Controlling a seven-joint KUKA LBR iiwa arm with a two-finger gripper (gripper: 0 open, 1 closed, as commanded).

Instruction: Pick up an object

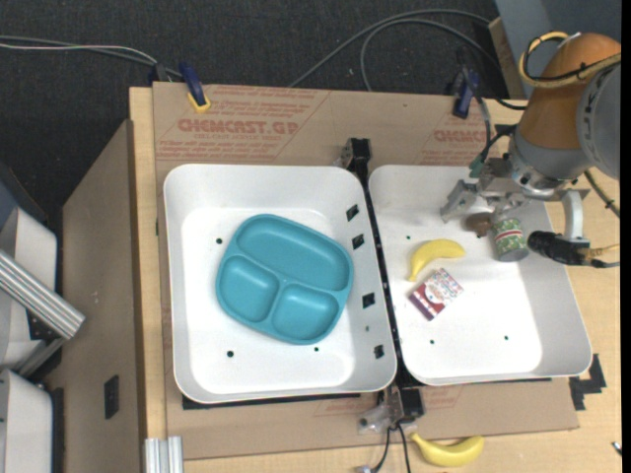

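My gripper (483,208) hangs over the far part of the right bin (552,333), its fingers spread open and nothing showing between them. A small green and white can (509,238) stands just right of the fingertips, close to them. A yellow banana (435,255) lies in front of the gripper, toward the bin's left wall. Beside the banana, nearer the camera, lies a small red, white and purple packet (435,293). The grey arm with its orange band (572,67) comes in from the upper right.
The left bin (187,264) holds a teal divided plate (284,278). A black divider (370,264) runs between the bins. A second banana (450,449) lies outside, below the right bin. Blue clamps (194,89) and cables sit along the cardboard's far edge.
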